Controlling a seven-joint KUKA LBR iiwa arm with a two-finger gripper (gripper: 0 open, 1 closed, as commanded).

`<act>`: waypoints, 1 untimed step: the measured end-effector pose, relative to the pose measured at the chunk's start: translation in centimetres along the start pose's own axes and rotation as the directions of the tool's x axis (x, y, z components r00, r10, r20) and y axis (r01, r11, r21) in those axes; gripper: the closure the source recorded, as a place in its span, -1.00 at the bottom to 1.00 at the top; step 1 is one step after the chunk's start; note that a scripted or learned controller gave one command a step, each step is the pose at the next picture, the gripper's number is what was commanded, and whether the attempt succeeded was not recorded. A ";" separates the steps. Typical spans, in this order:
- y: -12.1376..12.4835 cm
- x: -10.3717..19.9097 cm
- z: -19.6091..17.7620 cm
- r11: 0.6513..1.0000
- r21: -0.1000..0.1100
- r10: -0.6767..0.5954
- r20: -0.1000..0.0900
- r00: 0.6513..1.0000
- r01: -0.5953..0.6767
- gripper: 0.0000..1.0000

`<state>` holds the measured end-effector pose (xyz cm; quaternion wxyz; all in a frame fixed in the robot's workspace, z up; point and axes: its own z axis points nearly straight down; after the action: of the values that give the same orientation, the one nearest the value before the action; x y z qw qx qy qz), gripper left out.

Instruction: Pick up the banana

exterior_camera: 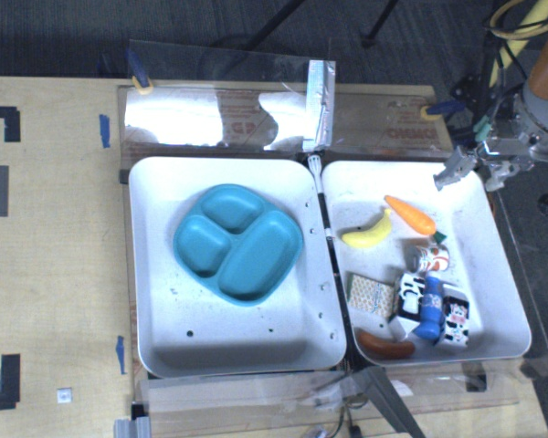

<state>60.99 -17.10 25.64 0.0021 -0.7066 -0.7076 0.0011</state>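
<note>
Yellow banana lies in the right bin, gripper off by the far corner

Teal, with 3 compartments, a divided plate (pixel 238 242) sits in the middle of the left bin (pixel 155 336); nothing else lies with it. Just right of the seam between the 2 bins, the right bin (pixel 502 272) holds the clutter. Toward 10 o'clock in that bin lies the banana (pixel 368 233), curved, yellow, apart from the bin wall; an orange carrot (pixel 409 213) lies just beside it at its 2 o'clock, near but not clearly touching. At 6 o'clock from the banana a patterned square packet (pixel 370 295) rests flat; below that, at the bin's near rim, a brown sausage (pixel 384 344) lies crosswise. Toward 4 o'clock in the bin, a small can (pixel 431 259) stands above a black-and-white carton (pixel 443 313) with a blue bottle (pixel 429 310) across it. At the bin's 1 o'clock corner hangs the gripper (pixel 470 169); whether its jaws are spread or pressed together I cannot tell; it is well apart from the banana.
</note>
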 end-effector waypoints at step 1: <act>-0.2 6.4 4.8 0.995 0.000 -0.097 0.001 0.995 0.097 -1.00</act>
<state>60.78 -10.68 20.82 0.0019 -0.6715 -0.7410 0.0014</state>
